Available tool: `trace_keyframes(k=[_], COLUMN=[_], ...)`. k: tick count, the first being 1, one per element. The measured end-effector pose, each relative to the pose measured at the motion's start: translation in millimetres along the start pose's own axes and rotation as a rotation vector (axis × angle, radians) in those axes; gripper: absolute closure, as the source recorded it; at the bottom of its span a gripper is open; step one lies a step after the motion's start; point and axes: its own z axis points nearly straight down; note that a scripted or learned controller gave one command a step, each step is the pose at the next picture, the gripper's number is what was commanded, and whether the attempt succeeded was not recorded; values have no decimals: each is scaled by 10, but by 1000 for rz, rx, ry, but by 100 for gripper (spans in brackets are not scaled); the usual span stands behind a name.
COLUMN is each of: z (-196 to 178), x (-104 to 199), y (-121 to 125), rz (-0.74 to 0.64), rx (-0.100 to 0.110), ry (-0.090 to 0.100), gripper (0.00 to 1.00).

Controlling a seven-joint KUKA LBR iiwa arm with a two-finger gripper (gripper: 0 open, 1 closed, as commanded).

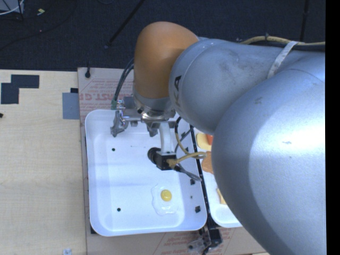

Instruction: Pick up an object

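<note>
Fried egg [165, 200] in left bin [106, 206]

Fried egg [165, 200] lies in left bin [101, 206], near its front

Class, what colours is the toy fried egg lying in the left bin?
The fried egg is white with a yellow yolk, seen in the camera view.

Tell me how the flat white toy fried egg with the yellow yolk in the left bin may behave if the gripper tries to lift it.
The flat white toy fried egg lies low against the left white bin floor, so fingers may slide over its thin edge. It looks small and probably light. Being flat, it should not roll, though it may skid on the smooth floor.
</note>
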Motion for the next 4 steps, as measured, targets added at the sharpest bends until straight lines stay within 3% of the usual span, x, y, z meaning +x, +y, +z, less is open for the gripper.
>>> trace_keyframes(k=[1,2,3,4], z=[690,262,1267,1114], x=[-824,-1096,-627,-666], y=[-397,-600,-938,-905], rz=[15,11,5,15], rx=[14,4,16,10], ry=[-7,-3,-3,-3], gripper=[0,0,0,100])
